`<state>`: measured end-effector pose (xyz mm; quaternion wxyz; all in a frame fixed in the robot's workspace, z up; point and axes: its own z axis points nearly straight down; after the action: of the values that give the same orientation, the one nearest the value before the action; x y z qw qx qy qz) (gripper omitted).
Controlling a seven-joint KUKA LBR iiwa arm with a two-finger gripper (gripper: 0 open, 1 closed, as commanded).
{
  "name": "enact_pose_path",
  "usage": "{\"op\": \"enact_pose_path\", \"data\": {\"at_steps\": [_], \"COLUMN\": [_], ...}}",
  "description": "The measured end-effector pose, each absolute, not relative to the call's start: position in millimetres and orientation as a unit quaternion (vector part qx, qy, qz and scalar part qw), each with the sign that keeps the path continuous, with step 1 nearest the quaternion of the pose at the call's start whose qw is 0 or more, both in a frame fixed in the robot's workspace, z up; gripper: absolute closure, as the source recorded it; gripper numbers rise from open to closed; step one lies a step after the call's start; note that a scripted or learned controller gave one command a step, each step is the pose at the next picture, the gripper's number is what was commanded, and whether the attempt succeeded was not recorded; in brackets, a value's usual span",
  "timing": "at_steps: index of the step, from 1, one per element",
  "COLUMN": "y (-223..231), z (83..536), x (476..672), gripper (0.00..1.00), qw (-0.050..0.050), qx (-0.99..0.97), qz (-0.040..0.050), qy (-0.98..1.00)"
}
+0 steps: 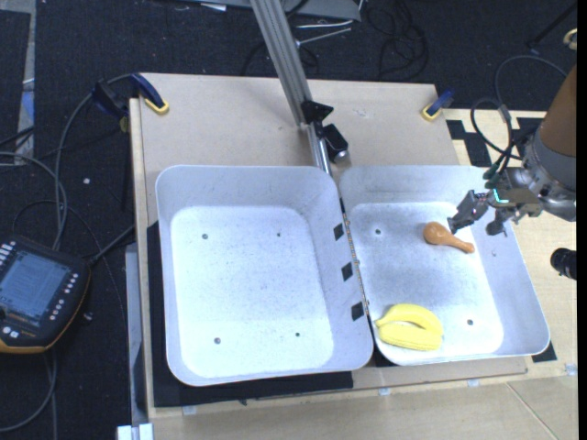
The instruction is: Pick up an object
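- Two objects are located in the right bin (514, 273): orange item (446, 236) at 12 o'clock, yellow banana (410, 327) at 6 o'clock.
- Gripper (479, 214) is positioned beside the orange item; its finger state cannot be told.

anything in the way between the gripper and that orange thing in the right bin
Nothing visible. The gripper sits just right of the small orange object in the right bin, with bare bin floor between them. The yellow banana lies well off, at the bin's near edge.
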<state>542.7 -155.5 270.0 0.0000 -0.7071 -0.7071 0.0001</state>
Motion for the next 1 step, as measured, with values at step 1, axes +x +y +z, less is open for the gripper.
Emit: {"op": "enact_pose_path", "data": {"at_steps": [1], "y": [-155.5], "z": [270.0], "x": [542.7], "gripper": [0.0], "qw": [0.0], "qx": [-0.707], "qz": [0.0001], "qy": [-0.707]}}
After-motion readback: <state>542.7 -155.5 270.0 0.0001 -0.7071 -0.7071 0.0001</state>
